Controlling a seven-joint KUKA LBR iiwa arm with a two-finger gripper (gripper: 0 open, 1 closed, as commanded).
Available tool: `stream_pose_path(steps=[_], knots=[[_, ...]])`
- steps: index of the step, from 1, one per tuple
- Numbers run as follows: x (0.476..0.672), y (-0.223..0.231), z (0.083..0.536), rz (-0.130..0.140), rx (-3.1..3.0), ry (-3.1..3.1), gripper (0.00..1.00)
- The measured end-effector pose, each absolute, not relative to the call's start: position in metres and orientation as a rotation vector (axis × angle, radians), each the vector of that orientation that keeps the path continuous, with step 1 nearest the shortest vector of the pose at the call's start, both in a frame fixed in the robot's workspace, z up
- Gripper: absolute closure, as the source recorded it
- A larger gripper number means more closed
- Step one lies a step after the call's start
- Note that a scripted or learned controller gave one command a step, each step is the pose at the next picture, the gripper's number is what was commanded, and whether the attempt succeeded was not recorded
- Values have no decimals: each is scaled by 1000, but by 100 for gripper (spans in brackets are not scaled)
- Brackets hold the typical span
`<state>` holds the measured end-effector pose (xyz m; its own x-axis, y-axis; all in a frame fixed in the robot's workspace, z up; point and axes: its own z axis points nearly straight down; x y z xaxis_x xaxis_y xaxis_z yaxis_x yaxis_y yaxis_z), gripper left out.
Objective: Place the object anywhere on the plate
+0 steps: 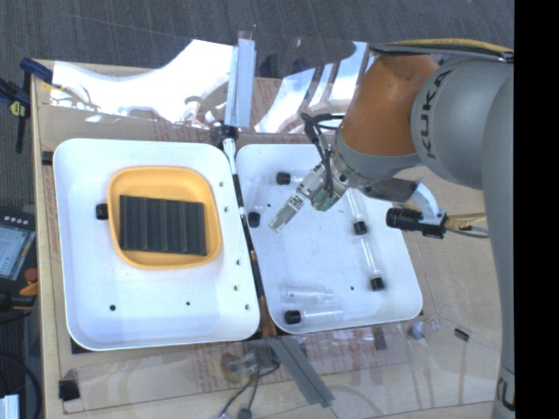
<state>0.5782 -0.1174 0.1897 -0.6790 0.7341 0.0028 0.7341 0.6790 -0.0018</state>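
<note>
A yellow plate with rounded corners lies in the left bin. A dark ribbed rectangular object rests flat on the plate and covers most of its middle. My gripper hangs over the upper left part of the right bin, pointing down and to the left, a short way right of the divider between the bins. I see nothing clearly between its tips. The grey arm with its orange band reaches in from the upper right.
Clear tubes with black caps lie in the right bin: one along the right side, another near the front edge. Small black caps sit at the bin's back and by the divider. A black piece lies left of the plate.
</note>
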Motion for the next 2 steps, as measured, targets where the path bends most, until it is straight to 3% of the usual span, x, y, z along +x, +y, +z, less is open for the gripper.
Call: stream_pose_path(steps=[1, 2], knots=[[541, -31, 196, 1, -694, -3061, 0], [564, 14, 192, 0, -254, -3133, 0]])
